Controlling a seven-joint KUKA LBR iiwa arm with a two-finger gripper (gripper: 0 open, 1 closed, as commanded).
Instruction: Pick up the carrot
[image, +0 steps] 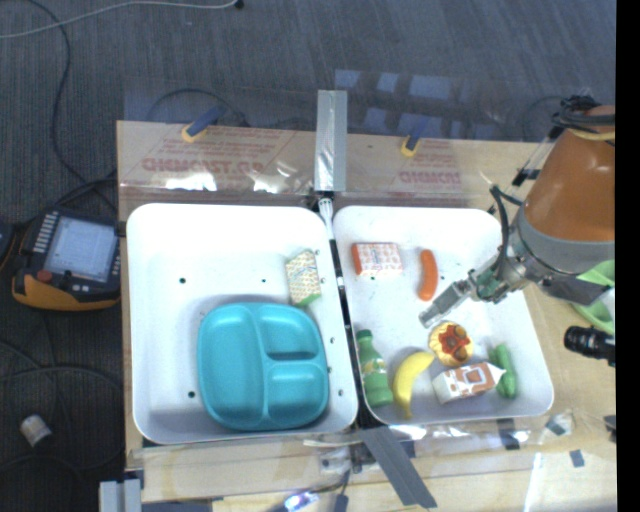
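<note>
Lying carrot: small orange plastic carrot (427, 274), upper middle of right white bin (520, 300), up-left of fingertips, apart.
Gripper: grey two-finger gripper (432, 314), finger state cannot be told.

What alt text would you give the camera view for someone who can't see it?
The end effector hangs over the right bin, just beside the orange carrot, not holding it. That bin also holds a banana, a green bottle and small cartons; the left bin holds a teal divided tray.

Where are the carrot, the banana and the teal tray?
carrot (428, 274): camera view, middle of its orange body.
banana (409, 378): camera view, middle of its curve.
teal tray (232, 368): camera view, large left compartment.
</note>
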